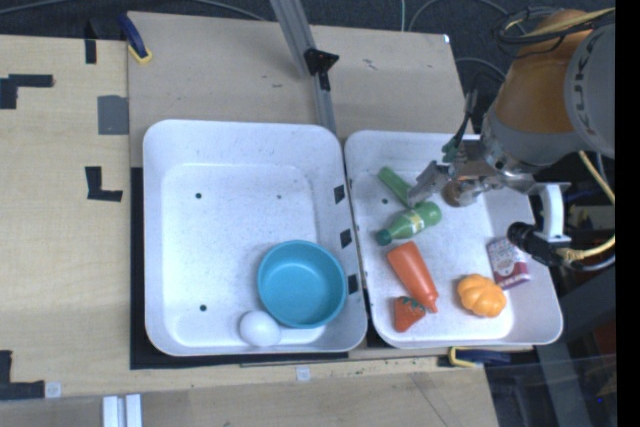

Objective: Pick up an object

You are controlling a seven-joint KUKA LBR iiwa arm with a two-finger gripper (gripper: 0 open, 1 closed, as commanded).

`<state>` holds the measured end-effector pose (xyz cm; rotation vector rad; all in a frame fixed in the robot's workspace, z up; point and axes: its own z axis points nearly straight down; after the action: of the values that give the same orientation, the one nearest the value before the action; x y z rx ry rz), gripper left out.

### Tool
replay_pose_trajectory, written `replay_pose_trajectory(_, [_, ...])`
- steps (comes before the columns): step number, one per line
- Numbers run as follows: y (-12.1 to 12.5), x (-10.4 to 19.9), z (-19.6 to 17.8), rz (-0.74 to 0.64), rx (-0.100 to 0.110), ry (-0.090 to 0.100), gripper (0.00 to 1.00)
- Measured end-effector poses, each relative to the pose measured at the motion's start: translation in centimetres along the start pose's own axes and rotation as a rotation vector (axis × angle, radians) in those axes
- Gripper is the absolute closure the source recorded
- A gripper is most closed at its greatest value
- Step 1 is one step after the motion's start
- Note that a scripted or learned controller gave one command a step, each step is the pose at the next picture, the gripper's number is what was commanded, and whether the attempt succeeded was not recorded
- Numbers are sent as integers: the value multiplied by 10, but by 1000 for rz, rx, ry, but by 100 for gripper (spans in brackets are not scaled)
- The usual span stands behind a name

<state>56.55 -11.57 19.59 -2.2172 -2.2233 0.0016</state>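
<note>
Glossy green bottle beside tapered orange carrot.

Two white bins side by side on bench: left bin with blue bowl near front right corner and white ball touching bowl's front-left edge. Right bin with green bottle, dark green piece just behind it, orange carrot, small red item at carrot's front end, orange pumpkin-like toy, small pink-white packet near right wall. Grey arm with orange band reaching from right, gripper low over right bin's back part, near dark green piece and bottle; finger state unclear.
</note>
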Motion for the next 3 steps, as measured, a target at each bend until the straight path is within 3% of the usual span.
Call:
replay_pose_trajectory(1, [0, 0, 0, 0, 0, 0, 0])
replay_pose_trajectory(3, [-1, -10, 108, 1, -1, -2, 0])
